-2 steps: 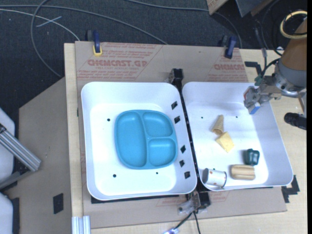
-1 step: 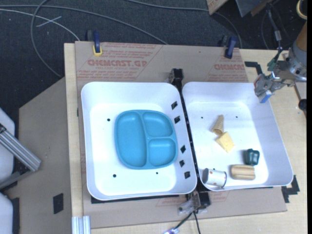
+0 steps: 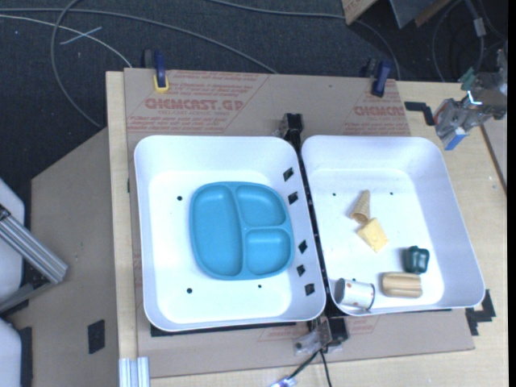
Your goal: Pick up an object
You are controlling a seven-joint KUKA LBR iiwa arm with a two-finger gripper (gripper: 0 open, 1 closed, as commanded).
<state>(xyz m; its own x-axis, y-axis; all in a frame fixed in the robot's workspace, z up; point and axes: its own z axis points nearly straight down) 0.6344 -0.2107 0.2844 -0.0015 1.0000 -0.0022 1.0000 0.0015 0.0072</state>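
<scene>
While the gripper (image 3: 470,107) hangs at the view's 2 o'clock edge, outside the bins and over the bare tabletop (image 3: 500,216), it is too small and cluttered to tell how it is set. Every loose object lies well apart from it, toward 7 o'clock, inside the right bin (image 3: 387,147). Nearest is a tan cone-shaped piece (image 3: 360,205), with a pale yellow wedge (image 3: 373,235) just beside it at 5 o'clock. Farther down, near the bin's front wall, sit a dark green piece (image 3: 417,258), a tan cylinder (image 3: 401,285) lying on its side, and a white cup (image 3: 355,293) tipped over at the front left corner. A blue divided plate (image 3: 240,230) lies in the left bin (image 3: 161,216).
</scene>
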